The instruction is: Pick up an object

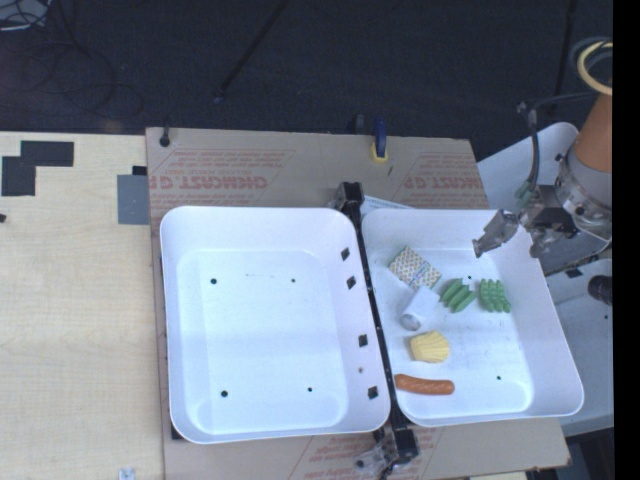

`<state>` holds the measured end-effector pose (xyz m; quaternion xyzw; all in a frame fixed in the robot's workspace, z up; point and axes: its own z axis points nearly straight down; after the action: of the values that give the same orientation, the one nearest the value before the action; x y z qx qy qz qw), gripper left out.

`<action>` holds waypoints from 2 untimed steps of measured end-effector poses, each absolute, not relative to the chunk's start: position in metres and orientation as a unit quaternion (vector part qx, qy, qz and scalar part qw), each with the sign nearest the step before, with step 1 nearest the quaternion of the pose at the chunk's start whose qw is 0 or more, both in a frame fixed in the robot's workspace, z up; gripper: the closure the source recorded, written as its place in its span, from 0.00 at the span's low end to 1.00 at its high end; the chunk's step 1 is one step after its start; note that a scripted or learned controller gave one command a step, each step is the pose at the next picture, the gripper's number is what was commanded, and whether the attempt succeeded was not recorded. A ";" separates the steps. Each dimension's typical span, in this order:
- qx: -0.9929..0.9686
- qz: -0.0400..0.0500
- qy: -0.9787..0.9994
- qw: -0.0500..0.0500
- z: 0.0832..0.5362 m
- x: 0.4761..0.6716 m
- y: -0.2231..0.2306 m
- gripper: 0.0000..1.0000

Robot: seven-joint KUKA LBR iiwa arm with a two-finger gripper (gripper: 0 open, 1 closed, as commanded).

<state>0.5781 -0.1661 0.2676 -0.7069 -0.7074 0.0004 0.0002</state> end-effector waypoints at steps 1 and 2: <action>-0.706 0.003 -0.708 0.007 0.157 0.564 -0.113 0.00; -0.706 -0.001 -0.708 0.001 0.087 0.624 -0.168 0.00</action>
<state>0.6244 -0.1682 0.0871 -0.7064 -0.7078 -0.0010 0.0006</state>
